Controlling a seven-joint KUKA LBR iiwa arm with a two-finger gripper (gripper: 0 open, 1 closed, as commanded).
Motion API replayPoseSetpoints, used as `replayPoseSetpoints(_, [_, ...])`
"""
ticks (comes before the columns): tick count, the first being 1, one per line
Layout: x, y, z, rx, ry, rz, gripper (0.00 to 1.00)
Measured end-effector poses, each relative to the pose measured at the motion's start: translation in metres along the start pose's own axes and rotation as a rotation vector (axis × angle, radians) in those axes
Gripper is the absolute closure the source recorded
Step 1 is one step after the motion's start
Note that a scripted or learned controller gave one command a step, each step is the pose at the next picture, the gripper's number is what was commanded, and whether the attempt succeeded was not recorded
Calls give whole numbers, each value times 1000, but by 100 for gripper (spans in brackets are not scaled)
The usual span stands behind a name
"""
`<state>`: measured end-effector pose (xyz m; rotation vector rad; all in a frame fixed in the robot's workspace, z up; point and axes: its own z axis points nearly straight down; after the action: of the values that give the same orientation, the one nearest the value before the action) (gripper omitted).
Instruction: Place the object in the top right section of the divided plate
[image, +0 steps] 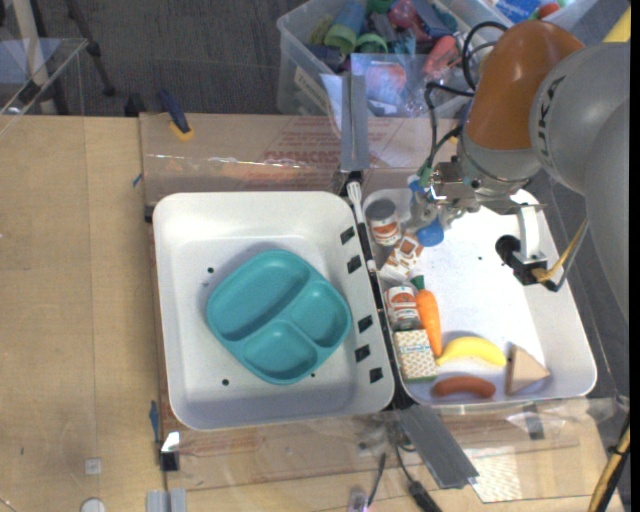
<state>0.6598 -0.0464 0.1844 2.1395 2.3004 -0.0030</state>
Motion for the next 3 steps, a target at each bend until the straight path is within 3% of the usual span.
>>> replayPoseSetpoints(1, [80, -54, 0, 2, 2, -46, 100])
replayPoseSetpoints(2, [111, -60, 22, -20, -19, -152, 100])
replayPoseSetpoints(3, [113, -70, 22, -38, -38, -274, 100])
